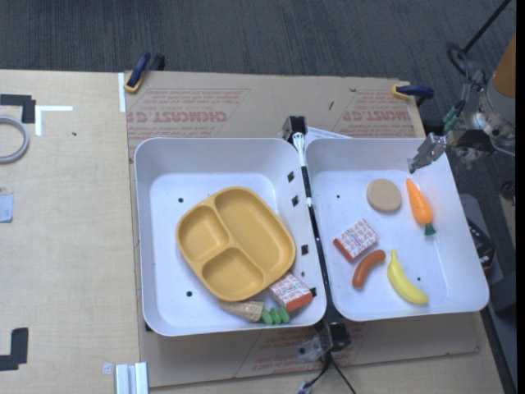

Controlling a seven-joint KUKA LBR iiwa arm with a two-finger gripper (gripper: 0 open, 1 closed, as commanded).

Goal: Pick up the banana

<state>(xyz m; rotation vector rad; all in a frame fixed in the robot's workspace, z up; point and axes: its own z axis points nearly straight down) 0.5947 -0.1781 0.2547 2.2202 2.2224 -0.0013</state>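
Since the banana [406, 280] lies untouched at approx 5 o'clock in the right bin [459, 220], just beside the sausage [368, 268], you've got the whole pick left. Its long axis runs approx 11 to 5 o'clock. Pincer [426, 154] hangs over the bin's 1 o'clock corner w/ nothing in it; how far open, can't tell.

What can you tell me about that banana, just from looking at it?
The banana is small, smooth and bright yellow, likely a plastic toy, and whole. It lies flat in the right bin, near its front right corner, curving from upper left to lower right. The sausage lies just to its left, close but apparently apart.
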